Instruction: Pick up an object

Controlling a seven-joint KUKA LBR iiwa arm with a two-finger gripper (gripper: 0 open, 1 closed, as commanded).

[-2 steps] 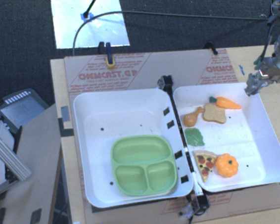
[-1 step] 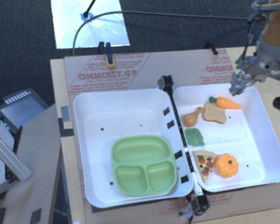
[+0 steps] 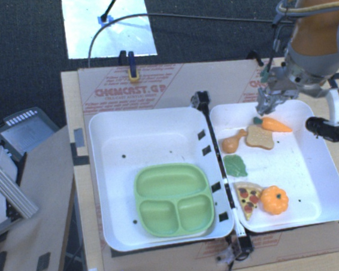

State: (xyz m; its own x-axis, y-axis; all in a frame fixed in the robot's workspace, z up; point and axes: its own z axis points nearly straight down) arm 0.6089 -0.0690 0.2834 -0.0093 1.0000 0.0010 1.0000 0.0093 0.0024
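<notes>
Jaws: state cannot be read; the gripper (image 3: 267, 106) sits low over the far edge of the right bin (image 3: 324, 173), and its tip is too small and dark to resolve. Nothing visibly held. Nearest candidate is the toy carrot (image 3: 275, 125), lying just below the tip, possibly touching it; cannot tell. Beside the carrot, a bread slice (image 3: 259, 137), then a drumstick (image 3: 233, 141) further toward the bin divider. Well clear of the tip, toward the near rim: green leaf (image 3: 235, 166), pizza slice (image 3: 248, 197), small pumpkin (image 3: 274, 200). Left bin (image 3: 112, 138) carries a green divided plate (image 3: 173, 199). Judgement: approach done, grasp and lift outstanding; all objects rest on the bin floor.
</notes>
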